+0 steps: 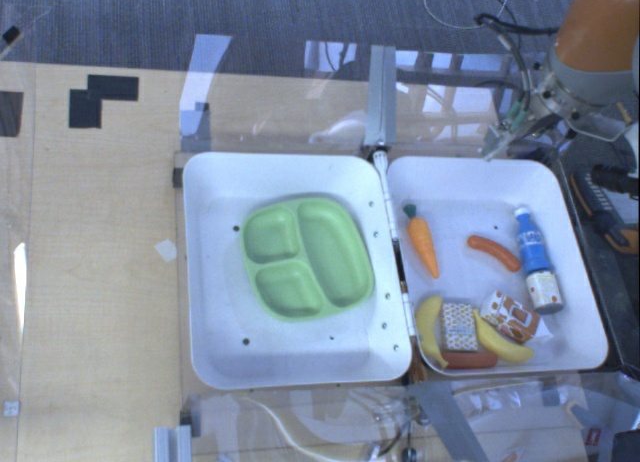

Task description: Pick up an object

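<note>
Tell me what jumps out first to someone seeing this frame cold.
The pale green three-compartment plastic tray stands out, lying alone in the middle of the left white bin. Next comes the clutter in the right white bin: an orange toy carrot near the divider, a blue-labelled bottle lying by the right wall, and yellow bananas heaped with small packets at the near edge. The arm's orange band looms at the upper right.

On my desk, the left bin (210, 350) holds a divided plate (305, 258); the right bin (570, 240) holds a carrot (424, 243), bottle (535, 260) and bananas (500, 342).
</note>
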Robot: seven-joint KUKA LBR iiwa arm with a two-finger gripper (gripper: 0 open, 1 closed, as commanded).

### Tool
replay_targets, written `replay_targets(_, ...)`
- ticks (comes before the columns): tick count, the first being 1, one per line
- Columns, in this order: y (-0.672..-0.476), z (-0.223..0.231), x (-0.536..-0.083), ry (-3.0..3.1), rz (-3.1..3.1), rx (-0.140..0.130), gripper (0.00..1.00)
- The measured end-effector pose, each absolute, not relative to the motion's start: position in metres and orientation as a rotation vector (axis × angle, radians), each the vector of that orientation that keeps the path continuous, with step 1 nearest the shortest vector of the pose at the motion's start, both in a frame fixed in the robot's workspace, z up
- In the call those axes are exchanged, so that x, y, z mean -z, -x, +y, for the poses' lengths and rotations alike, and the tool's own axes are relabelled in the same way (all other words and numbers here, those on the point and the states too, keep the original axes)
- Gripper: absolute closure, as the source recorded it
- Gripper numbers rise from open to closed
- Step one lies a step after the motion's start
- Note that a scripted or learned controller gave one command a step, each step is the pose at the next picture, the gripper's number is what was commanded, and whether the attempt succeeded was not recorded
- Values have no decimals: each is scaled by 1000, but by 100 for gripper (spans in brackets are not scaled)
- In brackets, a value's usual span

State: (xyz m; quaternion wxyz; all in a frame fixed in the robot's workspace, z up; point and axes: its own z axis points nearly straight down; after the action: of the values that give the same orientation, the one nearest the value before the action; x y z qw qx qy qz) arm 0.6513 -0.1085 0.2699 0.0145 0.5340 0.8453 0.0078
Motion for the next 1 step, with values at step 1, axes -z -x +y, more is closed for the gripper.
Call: replay_targets(1,-653,-108,-283,-1656,2626,-31,100)
